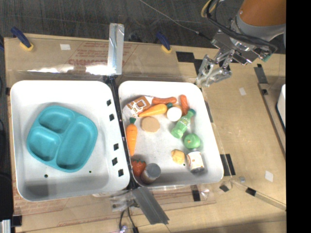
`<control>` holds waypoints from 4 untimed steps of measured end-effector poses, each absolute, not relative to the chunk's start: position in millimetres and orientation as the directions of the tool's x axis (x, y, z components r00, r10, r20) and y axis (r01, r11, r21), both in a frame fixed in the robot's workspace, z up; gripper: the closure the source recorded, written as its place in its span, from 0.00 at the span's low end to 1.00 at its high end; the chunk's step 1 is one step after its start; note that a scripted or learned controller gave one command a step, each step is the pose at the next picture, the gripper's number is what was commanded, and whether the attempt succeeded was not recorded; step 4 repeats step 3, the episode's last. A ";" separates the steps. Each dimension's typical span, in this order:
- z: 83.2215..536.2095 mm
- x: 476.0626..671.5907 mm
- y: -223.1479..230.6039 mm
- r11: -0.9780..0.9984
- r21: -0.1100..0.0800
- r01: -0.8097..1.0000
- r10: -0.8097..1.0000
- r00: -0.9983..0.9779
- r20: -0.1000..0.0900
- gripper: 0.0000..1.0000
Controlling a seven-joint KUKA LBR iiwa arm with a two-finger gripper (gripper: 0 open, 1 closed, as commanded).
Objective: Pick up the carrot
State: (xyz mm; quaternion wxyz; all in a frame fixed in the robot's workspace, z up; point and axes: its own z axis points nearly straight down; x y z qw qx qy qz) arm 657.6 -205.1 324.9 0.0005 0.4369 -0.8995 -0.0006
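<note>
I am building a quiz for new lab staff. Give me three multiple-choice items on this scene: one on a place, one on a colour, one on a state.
1. Where does the carrot by the divider lie?
A. in the right bin, along its left wall
B. in the left bin
C. on the bench outside the bins

2. What colour is the divided tray?
A. red
B. teal
C. yellow

3. Where is the gripper?
A. shut on the carrot
B. pressed into the left bin
C. above the right bin's far right corner, apart from the items

Answers:
1 A: the carrot lies lengthwise beside the left wall of the right bin.
2 B: the divided tray in the left bin is teal.
3 C: the gripper hangs at the bin's corner, carrying nothing.
</note>
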 end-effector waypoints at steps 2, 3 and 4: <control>356.5 658.2 -207.5 0.317 -0.004 -0.948 -0.948 -0.317 -0.002 1.00; 373.8 658.0 -207.7 0.134 -0.003 -0.991 -0.991 -0.134 -0.001 1.00; 373.8 658.0 -207.7 0.134 -0.003 -0.991 -0.991 -0.134 -0.001 1.00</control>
